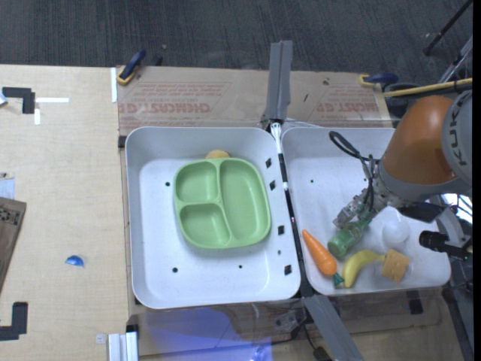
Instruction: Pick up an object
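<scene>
Camera view, arm [421, 145] bent down into rt bin [316, 164], fingers [352, 218] over green object [344, 242], grip state unclear

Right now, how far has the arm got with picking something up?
Done: the arm has reached into the right bin and its gripper is low among the toys. In hand: it sits right at a green object, but I can't tell whether it grips it. Left: closing on something and lifting it. The carrot, banana and yellow block lie on the bin floor.

A robotics lab: taped cardboard [176, 96], clamps [132, 65], plywood bench [60, 201].
</scene>
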Robot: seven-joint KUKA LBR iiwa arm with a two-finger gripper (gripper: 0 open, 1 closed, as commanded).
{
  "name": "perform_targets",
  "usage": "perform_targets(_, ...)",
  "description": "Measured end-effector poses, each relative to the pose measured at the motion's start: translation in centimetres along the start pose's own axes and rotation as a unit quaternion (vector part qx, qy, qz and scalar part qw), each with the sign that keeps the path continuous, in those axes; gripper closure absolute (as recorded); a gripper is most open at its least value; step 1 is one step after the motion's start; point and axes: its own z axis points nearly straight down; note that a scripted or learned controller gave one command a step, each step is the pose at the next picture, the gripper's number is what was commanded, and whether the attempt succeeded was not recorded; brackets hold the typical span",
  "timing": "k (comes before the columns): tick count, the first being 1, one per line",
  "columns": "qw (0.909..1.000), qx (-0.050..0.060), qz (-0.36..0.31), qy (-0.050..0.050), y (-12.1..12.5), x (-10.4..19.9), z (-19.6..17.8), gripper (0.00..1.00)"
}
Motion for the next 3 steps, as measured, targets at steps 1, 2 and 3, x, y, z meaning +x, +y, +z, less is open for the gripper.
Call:
perform_targets(1, 0.9989, 0.000, 0.048, -0.001, 6.6, -0.8, -13.1, 1.00)
perform_targets(2, 0.9996, 0.000, -0.028, -0.002, 5.2, -6.8, -14.1, 1.00)
perform_targets(3, 1.0000, 0.000, 0.004, -0.001, 9.0, -6.3, -12.9, 1.00)
